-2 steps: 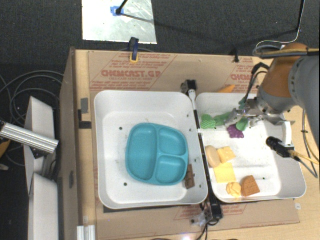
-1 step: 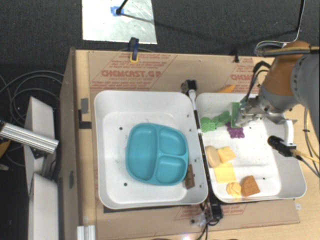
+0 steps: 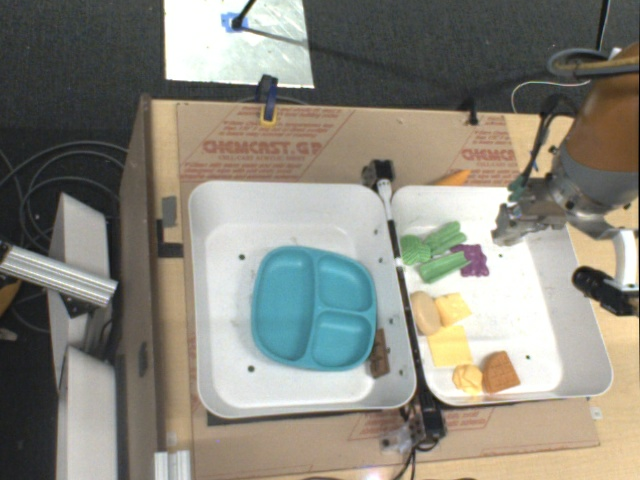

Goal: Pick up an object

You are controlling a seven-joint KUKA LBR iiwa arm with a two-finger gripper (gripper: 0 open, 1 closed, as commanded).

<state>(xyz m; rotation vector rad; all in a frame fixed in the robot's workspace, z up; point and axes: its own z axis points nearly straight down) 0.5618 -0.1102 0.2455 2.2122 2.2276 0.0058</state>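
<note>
Gripper (image 3: 503, 230) hovers over the right bin (image 3: 560, 298) (finger state unclear). Nearby lie green toy vegetables (image 3: 435, 248) and purple grapes (image 3: 473, 260).

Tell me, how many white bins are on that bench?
2. The left bin holds a blue divided plate. The right bin, touching it along the middle, holds small toy foods along its left side.

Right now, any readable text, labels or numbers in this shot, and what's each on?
"CHEMCAST GP", red print, seen upside down on the brown board behind the left bin.
A second red print on the board behind the right bin, partly covered: too blurred to read.
</note>
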